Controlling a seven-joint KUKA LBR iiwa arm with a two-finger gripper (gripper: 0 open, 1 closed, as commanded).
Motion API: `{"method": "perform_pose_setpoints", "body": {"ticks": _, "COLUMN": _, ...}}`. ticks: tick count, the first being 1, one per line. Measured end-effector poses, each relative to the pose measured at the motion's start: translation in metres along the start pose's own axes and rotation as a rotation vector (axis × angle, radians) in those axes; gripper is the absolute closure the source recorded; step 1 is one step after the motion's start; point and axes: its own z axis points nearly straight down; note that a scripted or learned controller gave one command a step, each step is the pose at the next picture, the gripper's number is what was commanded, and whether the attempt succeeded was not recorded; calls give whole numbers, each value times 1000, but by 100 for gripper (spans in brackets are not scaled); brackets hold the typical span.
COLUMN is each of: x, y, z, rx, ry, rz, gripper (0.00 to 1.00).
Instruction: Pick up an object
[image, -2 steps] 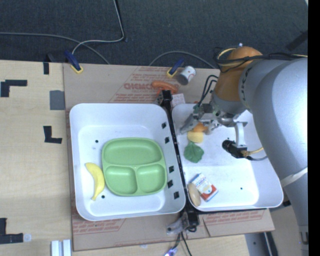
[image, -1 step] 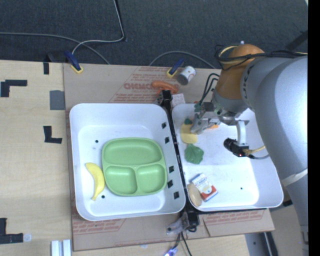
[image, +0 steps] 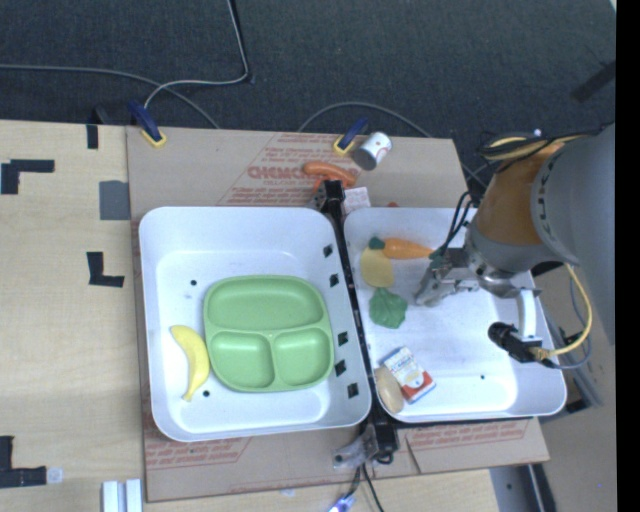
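Arm: reaches in from the right over the right bin (image: 520, 400), its wrist low, which suggests it is lining up for a grasp.
Gripper (image: 432, 290): sits near the bin floor, just right of the green lump (image: 388, 309); I cannot tell how far the fingers stand apart, and nothing is visibly between them.
Candidate things: yellow block (image: 376, 267) and carrot (image: 405, 248) touch near the bin's upper left corner; the red-and-white packet (image: 409, 374) lies lower, beside a tan piece (image: 388, 390).
Left bin (image: 160, 240): holds a green divided tray (image: 268, 333) with a banana (image: 192, 360) beside it.
Judgement: the green lump looks the nearest target, with free room around it.
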Motion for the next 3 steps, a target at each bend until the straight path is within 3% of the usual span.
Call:
{"method": "perform_pose_setpoints", "body": {"ticks": 1, "x": 47, "y": 47, "z": -23, "rx": 2, "ry": 3, "rz": -3, "gripper": 100}}
{"method": "perform_pose_setpoints", "body": {"ticks": 2, "x": 18, "y": 1, "z": -30, "rx": 4, "ry": 2, "rz": 0, "gripper": 100}}
{"method": "perform_pose_setpoints", "body": {"ticks": 3, "x": 19, "y": 1, "z": -29, "rx": 4, "ry": 2, "rz": -1, "gripper": 0}}
